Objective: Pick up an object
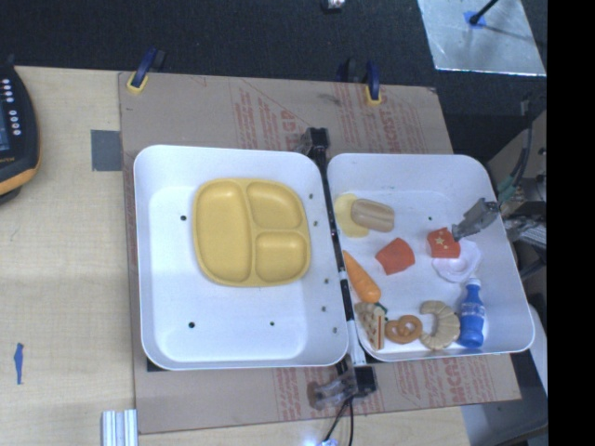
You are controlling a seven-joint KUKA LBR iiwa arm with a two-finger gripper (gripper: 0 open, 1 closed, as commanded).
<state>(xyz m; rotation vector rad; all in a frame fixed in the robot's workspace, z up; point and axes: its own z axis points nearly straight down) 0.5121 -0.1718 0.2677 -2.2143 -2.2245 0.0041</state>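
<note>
One red block (pixel 443 242) lies just left of the pincer (pixel 462 230), whose fingers' opening I cannot tell.

gripper (pixel 468 223): dark grey, slim tapered metal fingers with pale glints | wrist body: grey-black, blocky, partly cut off at the right edge | cables: thin dark loops curving beside it | markings: too small to tell

A yellow 3-compartment plastic tray (pixel 251 231) lies in the left white bin (pixel 158 333); the right white bin (pixel 409 167) holds an orange toy carrot (pixel 361 278) and a blue plastic bottle (pixel 472 315).
</note>
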